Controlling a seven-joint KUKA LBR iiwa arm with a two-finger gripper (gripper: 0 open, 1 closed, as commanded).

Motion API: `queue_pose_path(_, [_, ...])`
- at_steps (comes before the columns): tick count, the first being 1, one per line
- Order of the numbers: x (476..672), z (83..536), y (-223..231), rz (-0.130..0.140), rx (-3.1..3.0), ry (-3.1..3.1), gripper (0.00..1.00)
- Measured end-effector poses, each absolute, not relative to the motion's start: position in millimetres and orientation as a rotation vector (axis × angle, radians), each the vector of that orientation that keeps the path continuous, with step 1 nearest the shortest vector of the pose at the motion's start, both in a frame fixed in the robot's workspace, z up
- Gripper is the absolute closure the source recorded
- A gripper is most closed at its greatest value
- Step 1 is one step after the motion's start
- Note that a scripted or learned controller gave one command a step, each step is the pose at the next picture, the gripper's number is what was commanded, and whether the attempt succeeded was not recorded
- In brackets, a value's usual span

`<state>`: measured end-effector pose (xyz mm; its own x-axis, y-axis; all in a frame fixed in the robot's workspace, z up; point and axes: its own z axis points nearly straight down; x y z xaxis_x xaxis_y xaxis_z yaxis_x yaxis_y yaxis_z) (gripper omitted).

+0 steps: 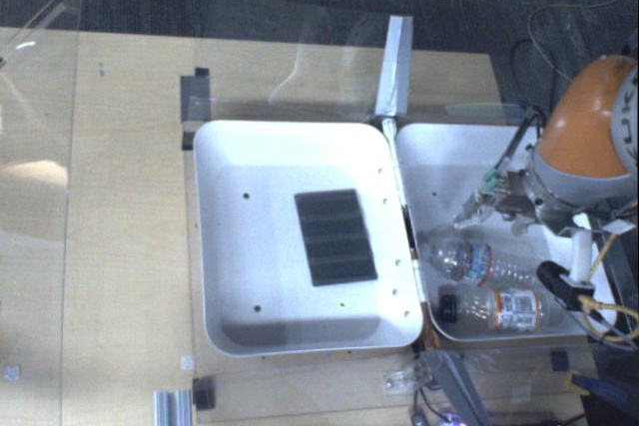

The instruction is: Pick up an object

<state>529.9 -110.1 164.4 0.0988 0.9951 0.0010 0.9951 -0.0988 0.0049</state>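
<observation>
Lying nearest the front rim of the right bin (451, 147) is a clear plastic bottle with a black cap (491, 307), on its side, cap pointing left, a white and orange label around its middle. Just behind it, almost touching, lies a second clear bottle (473, 261), also on its side, with a blue-tinted label and a ribbed, crinkled body. Both are see-through enough that the white bin floor shows through them.

Above and behind the bottles hangs the gripper (491, 205), a cluster of grey metal at the end of the arm, near the second bottle but apart from it. Whether it is spread or closed I cannot tell from this angle; nothing sits visibly in it. The orange band (589, 120) bulges smooth and rounded over the bin's right side, and cables (589, 299) trail across the near right corner.

Left of all this, the left bin (225, 214) holds a flat dark rectangular pad (335, 235), ridged in bands, lying tilted near its middle. A pale wooden bench (110, 214) carries both bins.
</observation>
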Motion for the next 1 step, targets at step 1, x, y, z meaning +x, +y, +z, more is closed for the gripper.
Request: queue_pose_path(1, [524.9,89.8,-105.9,0.016,2.230,2.197,0.00])
